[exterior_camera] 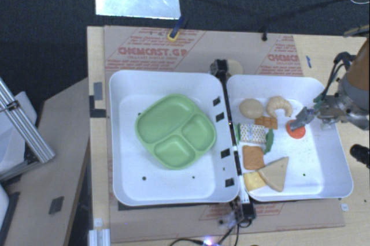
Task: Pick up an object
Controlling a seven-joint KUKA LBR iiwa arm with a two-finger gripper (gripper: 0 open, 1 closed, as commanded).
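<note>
The right bin holds several play-food pieces: a round tan bun, a croissant, an orange cracker, a speckled white-green square, a green pod, a brown toast square, a tan wedge and a yellow piece. A red disc lies right of the cracker. My gripper hangs just above the red disc, coming in from the right. Nothing is seen held between its fingers.
The left bin bears a green three-compartment plate. A black divider runs between the bins. The right half of the right bin floor is bare white. Cardboard lies under both bins.
</note>
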